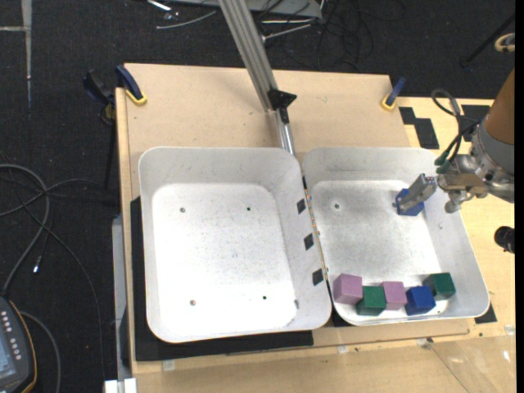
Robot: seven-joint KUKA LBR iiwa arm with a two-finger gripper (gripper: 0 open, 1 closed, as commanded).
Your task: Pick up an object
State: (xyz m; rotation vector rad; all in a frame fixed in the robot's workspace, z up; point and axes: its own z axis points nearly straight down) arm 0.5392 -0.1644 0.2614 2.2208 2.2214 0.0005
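Observation:
My gripper (436, 198) hangs over the right side of the right bin (368, 219). Its two grey fingers stand apart, so it is open. A small blue block (408, 204) lies at the tip of the left finger (422, 188), on its outer side and not between the two fingers. Along the bin's front edge sits a row of blocks: a purple one (349, 287), a green one (372, 299), a pink-purple one (394, 294), a blue one (419, 300) and another green one (443, 284).
The left bin (217, 236) lies beside the right one, and their rims meet in the middle. A slanted metal pole (254, 51) reaches down to the bins' back junction. Clamps sit at the board's back corners.

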